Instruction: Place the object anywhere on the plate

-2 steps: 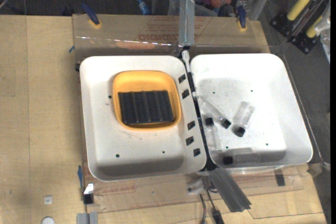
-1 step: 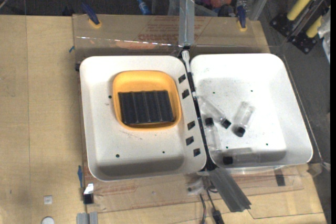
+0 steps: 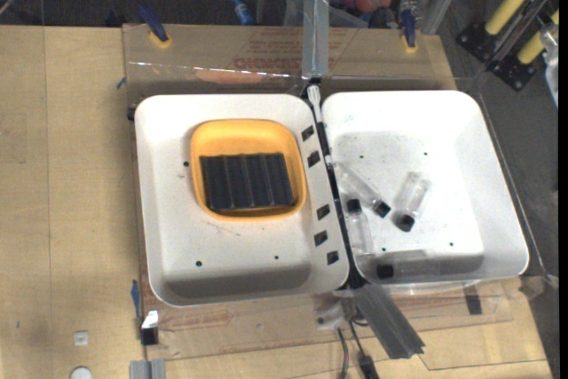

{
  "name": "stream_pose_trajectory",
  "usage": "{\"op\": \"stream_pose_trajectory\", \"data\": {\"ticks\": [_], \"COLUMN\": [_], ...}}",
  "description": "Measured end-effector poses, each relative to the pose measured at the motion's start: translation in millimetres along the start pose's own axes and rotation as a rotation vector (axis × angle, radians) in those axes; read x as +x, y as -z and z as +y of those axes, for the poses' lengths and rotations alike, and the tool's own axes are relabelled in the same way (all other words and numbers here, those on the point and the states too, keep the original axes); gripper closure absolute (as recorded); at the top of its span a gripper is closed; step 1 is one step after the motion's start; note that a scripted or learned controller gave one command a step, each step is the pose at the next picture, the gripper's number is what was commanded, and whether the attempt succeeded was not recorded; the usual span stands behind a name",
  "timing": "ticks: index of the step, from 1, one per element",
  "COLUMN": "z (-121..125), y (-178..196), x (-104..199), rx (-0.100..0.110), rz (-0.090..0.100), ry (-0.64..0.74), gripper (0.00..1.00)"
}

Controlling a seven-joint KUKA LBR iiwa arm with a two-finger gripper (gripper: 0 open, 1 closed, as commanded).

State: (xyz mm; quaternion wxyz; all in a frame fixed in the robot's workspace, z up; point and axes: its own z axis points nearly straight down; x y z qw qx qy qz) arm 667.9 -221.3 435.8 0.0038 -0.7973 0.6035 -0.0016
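In the left bin [image 3: 169, 191], an orange plate [image 3: 206, 140]; right bin [image 3: 461, 146], clear vials [image 3: 408, 200].

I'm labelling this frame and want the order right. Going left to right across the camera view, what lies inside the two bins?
Left bin → orange plate with a dark ridged object on it → divider → right bin, with clear black-capped vials lying near its left-centre.

Glossy orange plastic plate [image 3: 206, 144] with dark ribbed insert [image 3: 247, 182]; smooth white plastic bins [image 3: 169, 253]; clear plastic vials [image 3: 408, 195] with black caps; matt wooden bench [image 3: 62, 191]
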Motion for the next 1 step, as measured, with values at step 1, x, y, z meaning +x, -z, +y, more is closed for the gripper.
{"op": "stream_pose_trajectory", "data": {"ticks": [1], "z": [-3.7], "y": [-0.6], "x": [-13.3], "rx": [-0.004], "rz": [-0.003], "ry": [0.335], "gripper": [1.0]}}
